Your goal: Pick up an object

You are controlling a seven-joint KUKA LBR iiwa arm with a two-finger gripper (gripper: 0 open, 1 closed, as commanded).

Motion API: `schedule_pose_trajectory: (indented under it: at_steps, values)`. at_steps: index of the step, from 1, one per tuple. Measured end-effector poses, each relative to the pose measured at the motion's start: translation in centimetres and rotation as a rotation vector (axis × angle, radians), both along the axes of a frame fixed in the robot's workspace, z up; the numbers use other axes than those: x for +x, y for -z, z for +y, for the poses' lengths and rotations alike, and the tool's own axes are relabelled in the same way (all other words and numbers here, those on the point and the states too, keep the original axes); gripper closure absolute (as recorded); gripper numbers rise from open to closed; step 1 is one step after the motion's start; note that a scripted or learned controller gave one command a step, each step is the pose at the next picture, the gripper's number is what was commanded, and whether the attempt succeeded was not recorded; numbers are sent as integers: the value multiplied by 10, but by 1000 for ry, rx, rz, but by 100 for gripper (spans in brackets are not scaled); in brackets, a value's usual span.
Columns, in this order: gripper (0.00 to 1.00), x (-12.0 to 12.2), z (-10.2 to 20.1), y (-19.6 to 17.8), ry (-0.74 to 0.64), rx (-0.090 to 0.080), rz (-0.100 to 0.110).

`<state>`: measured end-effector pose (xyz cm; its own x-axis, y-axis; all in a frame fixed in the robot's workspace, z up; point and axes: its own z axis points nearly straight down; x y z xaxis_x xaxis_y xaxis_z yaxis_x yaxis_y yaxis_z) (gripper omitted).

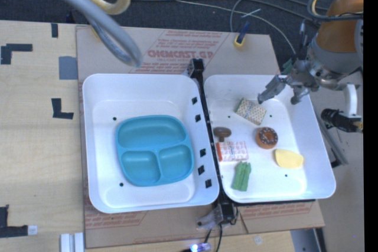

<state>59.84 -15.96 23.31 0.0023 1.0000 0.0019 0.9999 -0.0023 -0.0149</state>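
Arm reached in from the right, orange band above the wrist, gripper (283, 90) poised over the upper right part of the right bin (313, 186). Fingers spread wide, nothing between them; one fingertip (264, 97) pointed down-left, toward the checkered packet.

No object had been picked yet. Candidates all lay in the right bin:
- checkered packet (251, 110), just beside the lower-left fingertip, lying flat and skewed.
- chocolate doughnut (267, 137), near the packet, below it.
- yellow wedge (288, 158), beside the doughnut toward the right wall.
- red-and-white carton (231, 150) and green block (241, 176), close together near the divider.
- small brown disc (222, 132), close above the carton.

Left bin (94, 127) held a blue divided plate (155, 147), well apart from the gripper.

Judgement: the packet looked the natural target, being closest. To do it well, the fingers should straddle its narrow side, turned to match its skew, and come down squarely before closing; a flat thin item may slip out if the tips meet its top face instead of its edges. The doughnut seemed the easier grasp, being thicker and standing apart from its neighbours. Carton and green block sat close enough that a finger might strike one while reaching for the other.
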Motion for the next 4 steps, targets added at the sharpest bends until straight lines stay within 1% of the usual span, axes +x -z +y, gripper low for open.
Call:
schedule_pose_trajectory:
  at_steps: [1, 2, 3, 4]
  values:
    - [0, 2, 1, -9, -4, -2, -14]
    - [0, -1, -6, 51, -3, -3, -10]
    - [0, -2, -11, 113, -4, -3, -12]
    - [0, -2, -10, 150, -5, -4, -14]
